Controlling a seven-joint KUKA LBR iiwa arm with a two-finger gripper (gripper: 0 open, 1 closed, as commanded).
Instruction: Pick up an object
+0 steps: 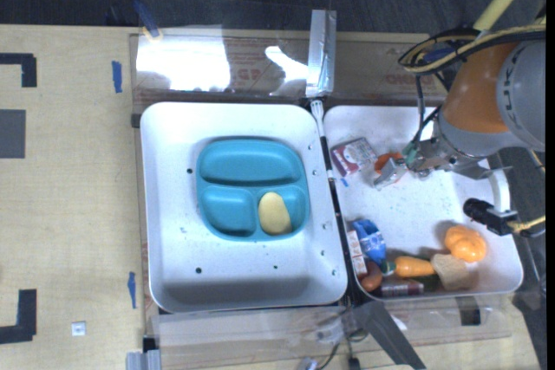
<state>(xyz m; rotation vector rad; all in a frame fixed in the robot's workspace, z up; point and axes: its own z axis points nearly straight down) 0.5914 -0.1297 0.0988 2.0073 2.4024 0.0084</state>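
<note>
Pincer (pixel 401 166) state cannot be told; the crinkled packet (pixel 353 155) just beside it looks light and slippery: grip an edge.

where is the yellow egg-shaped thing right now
The yellow egg-shaped object lies in the lower right compartment of the blue divided plastic tray, inside the left white bin.

robot lab | taped bench (pixel 61 186) | two white bins (pixel 165 186) | cabled arm (pixel 499 100)
</note>
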